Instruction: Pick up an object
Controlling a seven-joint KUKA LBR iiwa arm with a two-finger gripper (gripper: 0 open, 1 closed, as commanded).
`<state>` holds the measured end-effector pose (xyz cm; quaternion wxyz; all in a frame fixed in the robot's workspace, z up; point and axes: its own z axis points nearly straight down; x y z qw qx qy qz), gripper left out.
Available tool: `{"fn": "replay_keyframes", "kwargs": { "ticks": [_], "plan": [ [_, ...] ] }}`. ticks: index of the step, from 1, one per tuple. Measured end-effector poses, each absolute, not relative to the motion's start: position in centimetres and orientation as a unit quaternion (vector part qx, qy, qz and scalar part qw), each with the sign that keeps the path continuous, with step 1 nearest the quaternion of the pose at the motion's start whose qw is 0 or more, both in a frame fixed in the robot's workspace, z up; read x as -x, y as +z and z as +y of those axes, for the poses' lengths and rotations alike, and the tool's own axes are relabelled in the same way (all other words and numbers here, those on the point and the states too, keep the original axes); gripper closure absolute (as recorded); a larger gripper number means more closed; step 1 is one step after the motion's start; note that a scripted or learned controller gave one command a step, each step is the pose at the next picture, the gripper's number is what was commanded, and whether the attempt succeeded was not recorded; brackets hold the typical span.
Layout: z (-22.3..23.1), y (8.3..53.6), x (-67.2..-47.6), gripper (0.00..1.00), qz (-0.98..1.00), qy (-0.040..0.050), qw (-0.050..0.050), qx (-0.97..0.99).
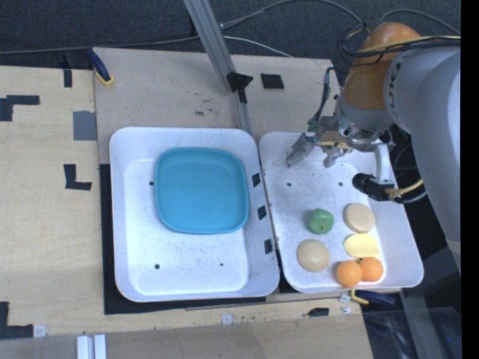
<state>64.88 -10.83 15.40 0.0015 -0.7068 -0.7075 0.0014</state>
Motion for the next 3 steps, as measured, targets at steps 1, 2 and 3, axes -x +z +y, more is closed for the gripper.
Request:
{"fn": "replay_keyframes", "kwargs": {
  "ticks": [1, 2, 3],
  "plan": [
    [-10.4, 9.3, -65.3, 0.0, -0.707, 0.002, 0.002, 0.707],
    [-10.4, 8.9, -65.3, 0.0, -0.707, 0.0003, 0.0, 0.707],
    [-10.4, 10.0, -65.4, 1.0, -0.708, 0.0, -0.001, 0.707]
  ]
}}
